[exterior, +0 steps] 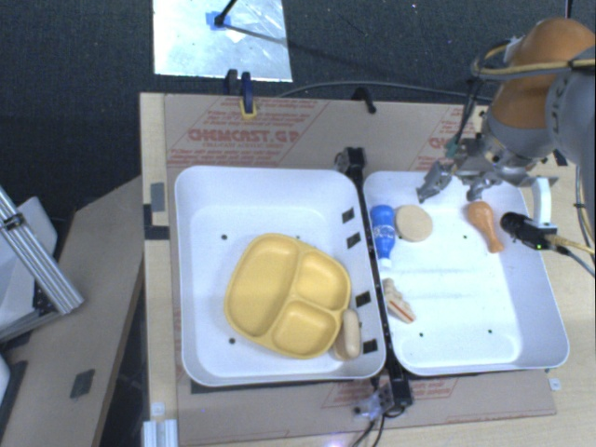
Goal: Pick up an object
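Right bin [521,343], far edge: round tan piece [414,223] beside blue bottle [383,232], which lies along the bin's left wall. Orange drumstick-shaped piece [484,223] nearer the far right corner. Small striped item [399,302] by the left wall, mid-way down. My gripper [454,182] hangs over the far edge, fingers spread apart, nothing between them; the tan piece sits just below-left of them, the drumstick just below-right. Left bin [205,250]: yellow divided tray [287,294], pale oblong piece [349,333] touching its near right corner.
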Controlling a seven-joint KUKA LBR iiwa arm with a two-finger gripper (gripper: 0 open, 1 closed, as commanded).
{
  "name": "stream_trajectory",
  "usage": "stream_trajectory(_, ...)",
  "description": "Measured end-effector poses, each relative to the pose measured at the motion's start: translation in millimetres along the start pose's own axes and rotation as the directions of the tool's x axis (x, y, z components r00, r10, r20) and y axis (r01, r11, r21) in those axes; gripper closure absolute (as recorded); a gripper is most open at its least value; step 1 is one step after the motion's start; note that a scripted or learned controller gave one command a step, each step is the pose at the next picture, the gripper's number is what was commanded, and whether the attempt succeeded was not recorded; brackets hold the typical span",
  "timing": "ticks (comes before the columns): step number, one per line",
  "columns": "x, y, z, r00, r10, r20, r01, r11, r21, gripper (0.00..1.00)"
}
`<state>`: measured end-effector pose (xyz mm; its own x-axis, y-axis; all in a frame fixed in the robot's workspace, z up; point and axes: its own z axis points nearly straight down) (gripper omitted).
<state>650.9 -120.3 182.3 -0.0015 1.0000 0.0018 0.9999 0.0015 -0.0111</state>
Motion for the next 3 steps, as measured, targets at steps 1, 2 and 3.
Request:
stream_trajectory(1, 0, 3, -8, 1.000, -0.002, 0.002, 0.002, 1.000, -0.013, 0.00)
stream_trajectory(2, -3, 8, 53, 1.000, -0.001, 0.002, 0.001, 1.000, -0.009, 0.00)
stream_trajectory(3, -3, 11, 95, 1.000, -0.001, 0.001, 0.001, 1.000, -0.018, 0.00)
